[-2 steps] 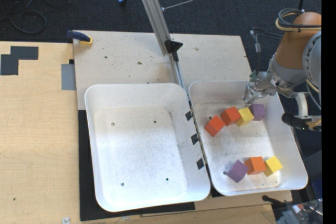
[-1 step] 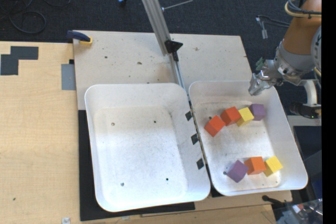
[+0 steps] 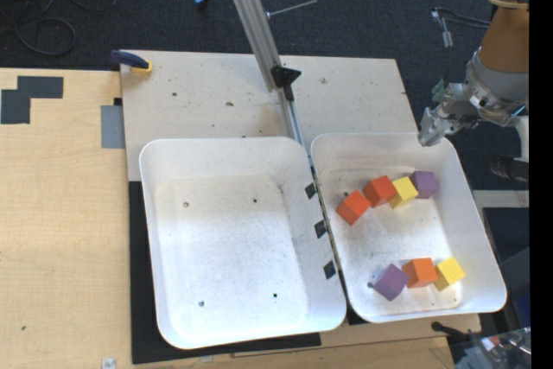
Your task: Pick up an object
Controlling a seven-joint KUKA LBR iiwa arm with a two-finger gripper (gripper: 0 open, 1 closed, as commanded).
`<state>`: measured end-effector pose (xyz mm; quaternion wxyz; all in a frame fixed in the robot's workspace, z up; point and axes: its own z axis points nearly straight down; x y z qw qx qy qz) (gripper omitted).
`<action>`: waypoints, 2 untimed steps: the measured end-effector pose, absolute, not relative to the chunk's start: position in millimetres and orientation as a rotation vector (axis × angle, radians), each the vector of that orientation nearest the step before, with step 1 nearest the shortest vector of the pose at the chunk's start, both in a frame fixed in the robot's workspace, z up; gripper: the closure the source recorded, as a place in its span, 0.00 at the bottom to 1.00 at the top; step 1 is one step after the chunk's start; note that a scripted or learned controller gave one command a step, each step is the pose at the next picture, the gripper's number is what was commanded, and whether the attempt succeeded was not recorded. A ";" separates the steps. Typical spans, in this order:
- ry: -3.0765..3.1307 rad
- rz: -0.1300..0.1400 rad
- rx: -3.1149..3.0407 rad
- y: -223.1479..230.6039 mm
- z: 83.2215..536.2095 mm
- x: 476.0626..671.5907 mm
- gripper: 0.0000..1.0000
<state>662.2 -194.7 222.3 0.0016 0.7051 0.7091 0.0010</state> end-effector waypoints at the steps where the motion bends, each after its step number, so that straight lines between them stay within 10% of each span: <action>1: 2.226 0.004 2.211 -196.0 272.5 662.9 1.00; 2: 2.229 0.000 2.218 -144.7 276.2 654.7 1.00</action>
